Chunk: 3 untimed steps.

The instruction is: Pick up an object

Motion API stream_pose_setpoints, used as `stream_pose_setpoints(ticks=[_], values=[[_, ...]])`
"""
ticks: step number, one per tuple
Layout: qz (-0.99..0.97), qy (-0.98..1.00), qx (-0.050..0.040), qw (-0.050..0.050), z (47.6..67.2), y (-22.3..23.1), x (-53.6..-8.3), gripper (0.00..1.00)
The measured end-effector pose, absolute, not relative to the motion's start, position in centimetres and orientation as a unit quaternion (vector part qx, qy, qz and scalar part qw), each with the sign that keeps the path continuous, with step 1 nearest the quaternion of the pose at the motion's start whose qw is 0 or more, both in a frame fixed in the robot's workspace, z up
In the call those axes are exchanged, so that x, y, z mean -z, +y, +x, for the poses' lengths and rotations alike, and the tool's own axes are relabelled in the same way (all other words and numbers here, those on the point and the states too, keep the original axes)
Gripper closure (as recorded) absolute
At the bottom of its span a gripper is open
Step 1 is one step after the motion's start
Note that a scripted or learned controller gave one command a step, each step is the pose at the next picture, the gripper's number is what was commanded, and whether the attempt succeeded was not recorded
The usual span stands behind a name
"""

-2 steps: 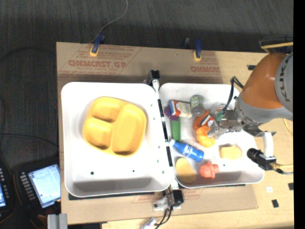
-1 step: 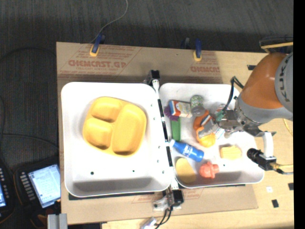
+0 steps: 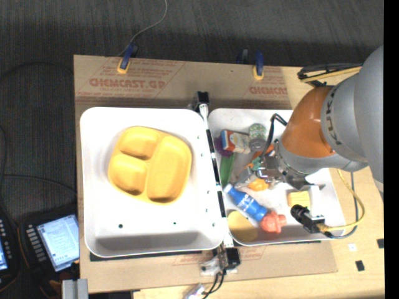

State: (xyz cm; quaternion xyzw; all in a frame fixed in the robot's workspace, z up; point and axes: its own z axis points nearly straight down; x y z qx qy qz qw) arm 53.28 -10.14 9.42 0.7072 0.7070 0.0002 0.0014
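Observation:
My gripper (image 3: 260, 170) reaches down into the middle of the right bin (image 3: 329, 213), under the grey and orange wrist. Around it lie several small items: an orange piece (image 3: 257, 184) just below it, a green strip (image 3: 225, 166) to its left, a blue bottle with a pink cap (image 3: 252, 208) in front, a yellow block (image 3: 298, 197) to the right, a small grey-green jar (image 3: 257, 133) and a red and white packet (image 3: 234, 141) at the back. The wrist hides the fingertips.
The left bin (image 3: 93, 185) holds a large yellow divided tray (image 3: 149, 163). A yellow round piece (image 3: 242, 225) sits in the right bin's front corner. A black cable plug (image 3: 302, 217) hangs by the arm. Clamps (image 3: 128, 56) hold the cardboard bench at the back.

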Motion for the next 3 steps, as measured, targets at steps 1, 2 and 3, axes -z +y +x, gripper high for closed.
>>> stream_pose_setpoints(ticks=[1,2,3], values=[[0.707,0.707,-0.0004,0.001,53.3,-10.2,-10.4,1.00],[0.706,0.708,-0.0003,0.000,54.0,-1.0,-18.5,1.00],[0.706,0.708,0.0002,-0.001,54.3,3.2,-19.6,1.00]])
